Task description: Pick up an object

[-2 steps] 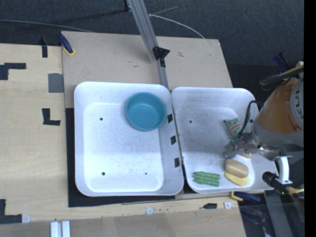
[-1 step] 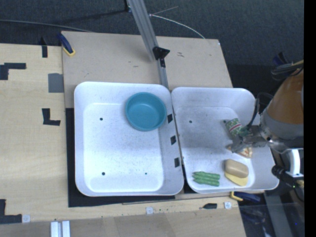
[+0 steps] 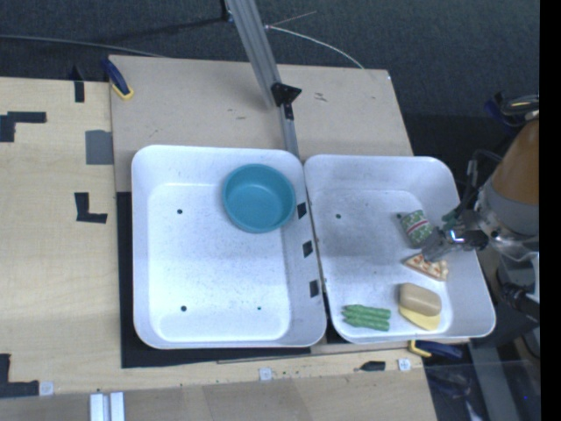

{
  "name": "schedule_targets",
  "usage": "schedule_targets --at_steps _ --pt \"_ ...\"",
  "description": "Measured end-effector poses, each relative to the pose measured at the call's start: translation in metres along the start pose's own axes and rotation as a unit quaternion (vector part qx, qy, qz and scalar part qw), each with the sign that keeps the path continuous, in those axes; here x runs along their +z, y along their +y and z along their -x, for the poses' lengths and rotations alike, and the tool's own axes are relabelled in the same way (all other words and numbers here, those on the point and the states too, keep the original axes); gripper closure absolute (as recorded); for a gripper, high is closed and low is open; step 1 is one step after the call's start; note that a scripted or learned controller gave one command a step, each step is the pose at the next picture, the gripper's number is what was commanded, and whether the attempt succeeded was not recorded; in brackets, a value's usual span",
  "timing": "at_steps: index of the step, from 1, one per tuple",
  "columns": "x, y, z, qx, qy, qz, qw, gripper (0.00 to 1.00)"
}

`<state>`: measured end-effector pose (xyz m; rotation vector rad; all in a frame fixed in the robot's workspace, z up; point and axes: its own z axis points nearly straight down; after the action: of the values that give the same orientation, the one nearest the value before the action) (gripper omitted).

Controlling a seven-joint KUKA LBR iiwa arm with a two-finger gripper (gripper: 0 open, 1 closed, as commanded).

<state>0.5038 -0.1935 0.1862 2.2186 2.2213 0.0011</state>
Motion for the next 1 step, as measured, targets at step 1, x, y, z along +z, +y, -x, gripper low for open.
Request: schedule_targets --at_steps 1 --pt "-0.0452 0.0082 0.0013 0.0 0.0 0.001 1.0 1.0"
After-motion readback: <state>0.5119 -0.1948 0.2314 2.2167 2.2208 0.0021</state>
